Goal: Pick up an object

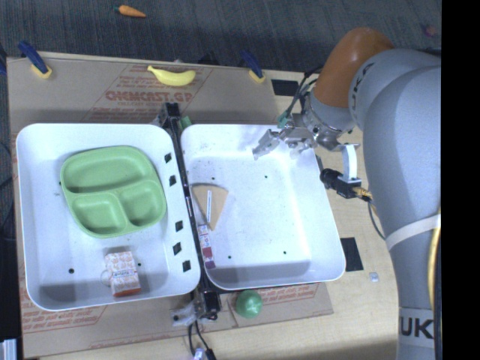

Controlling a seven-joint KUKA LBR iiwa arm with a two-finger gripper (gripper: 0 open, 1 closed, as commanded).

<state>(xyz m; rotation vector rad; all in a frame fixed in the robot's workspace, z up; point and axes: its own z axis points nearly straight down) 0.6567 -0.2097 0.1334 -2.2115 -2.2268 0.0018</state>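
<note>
A tan wedge-shaped piece (211,203) lies in the right bin (300,231), close to its left wall. In the left bin (37,201) sits a green divided plate (112,188), with a small orange-and-white packet (121,271) in front of it. My gripper (271,142) hangs over the far part of the right bin, up and to the right of the wedge and well apart from it. Its fingers look open, with nothing between them.
A yellow banana (172,74) lies on the cardboard behind the bins. A green ball (248,304) rests on the bench in front of the right bin. Blue clamps (35,58) hold the cardboard's far edge. An orange piece (132,10) lies on the floor beyond.
</note>
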